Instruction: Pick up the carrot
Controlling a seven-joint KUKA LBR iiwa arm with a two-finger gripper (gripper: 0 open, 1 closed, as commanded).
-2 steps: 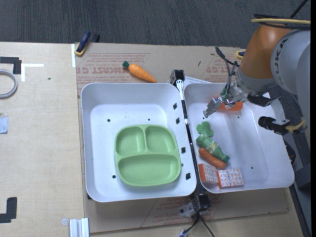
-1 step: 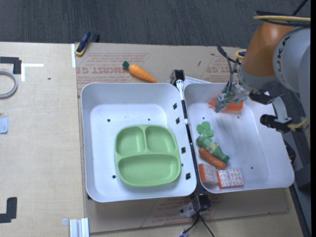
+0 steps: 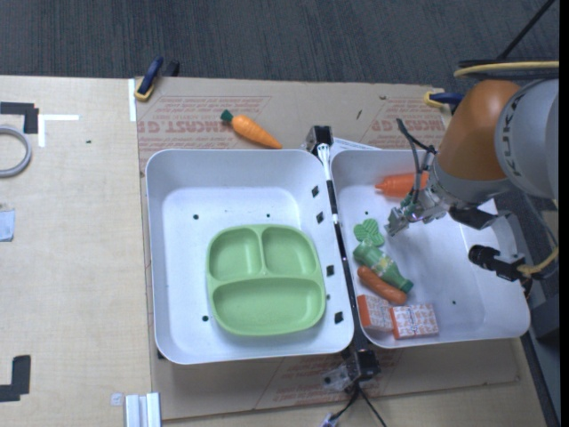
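On the left of the bench lies bare wood marked with black tape [image 3: 20, 114], and part of a grey ring [image 3: 12, 154] shows at the edge. A blue clip [image 3: 148, 77] sits at the top corner of the cardboard sheet [image 3: 200, 114] under the bins.

The carrot [image 3: 252, 130], orange with a green top, lies on that cardboard just behind the left bin [image 3: 169, 238], outside both bins, touching nothing. Inside the left bin rests a green divided plate [image 3: 265, 279], three compartments, flat on the floor.

A black clamp [image 3: 320, 138] stands where the two bins meet at the back; another [image 3: 356, 367] is at the front.

The right bin [image 3: 462, 301] holds a green leafy toy [image 3: 368, 234], a green bottle-like piece [image 3: 384, 268] just below it, an orange-red item [image 3: 382, 285] touching that piece, and a red-and-white packet [image 3: 402, 318] at the front wall. A second orange item [image 3: 395, 184] lies near the back wall.

The gripper [image 3: 404, 216] hangs over the right bin, just beside that second orange item and well apart from the carrot. Whether the pincer is wide or narrow cannot be told from here. The arm [image 3: 493, 140] enters from the right.
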